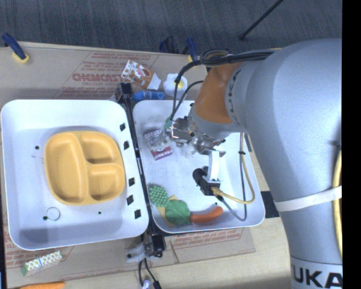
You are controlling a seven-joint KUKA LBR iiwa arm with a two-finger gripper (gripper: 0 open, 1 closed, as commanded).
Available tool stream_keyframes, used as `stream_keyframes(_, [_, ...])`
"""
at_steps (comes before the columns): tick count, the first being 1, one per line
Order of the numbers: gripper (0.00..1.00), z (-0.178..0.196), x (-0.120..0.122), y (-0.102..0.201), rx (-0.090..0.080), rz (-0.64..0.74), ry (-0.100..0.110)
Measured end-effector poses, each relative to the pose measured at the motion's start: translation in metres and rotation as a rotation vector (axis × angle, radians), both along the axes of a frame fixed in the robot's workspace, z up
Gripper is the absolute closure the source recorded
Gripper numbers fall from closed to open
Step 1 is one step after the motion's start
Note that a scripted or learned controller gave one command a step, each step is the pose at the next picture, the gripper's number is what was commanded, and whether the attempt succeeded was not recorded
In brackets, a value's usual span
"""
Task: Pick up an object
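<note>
plainly, two white bins sat side by side on a sheet of printed cardboard (78, 77). the left bin (12, 137) held one yellow tray (84, 164) with three compartments, one long and two smaller, lying flat near the middle of the bin floor.

the right bin (253, 212) held the loose objects. two small packets lay close together by its left wall: a clear packet (151, 136) and, just below it, a red-labelled packet (163, 154). toward the near end were three toy foods: one knobbly green piece (157, 193) against the left wall, one leafy green piece (177, 212) just beside it, and one orange carrot (206, 215) touching the leafy piece on its right.

one grey arm (295, 107) with its orange band (213, 98) reached over the right bin from the right. the gripper (179, 131) hung over the far half of that bin, just right of the two packets and well apart from the toy foods. whether it was wide or narrow could not be told, and nothing was seen held in it.

outside the bins, three blue clamps showed at the far edge of the cardboard, one at the left corner (15, 47) and two close together near the middle (168, 44). one small printed box (136, 73) lay behind the bins, and one wrapped sweet (42, 262) lay on the cardboard in front of the left bin.
</note>
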State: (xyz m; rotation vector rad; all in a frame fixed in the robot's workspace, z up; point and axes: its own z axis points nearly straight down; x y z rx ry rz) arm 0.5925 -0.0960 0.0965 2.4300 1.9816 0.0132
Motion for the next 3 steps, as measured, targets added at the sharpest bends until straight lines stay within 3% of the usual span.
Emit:
stream_keyframes(1, [1.00,0.010,0.000,0.002,0.003,0.005,0.003])
stream_keyframes(2, [1.00,0.132,0.010,-0.045,-0.001,-0.015,0.012])
stream_keyframes(3, [0.00,0.132,0.010,-0.045,0.000,-0.014,0.013])
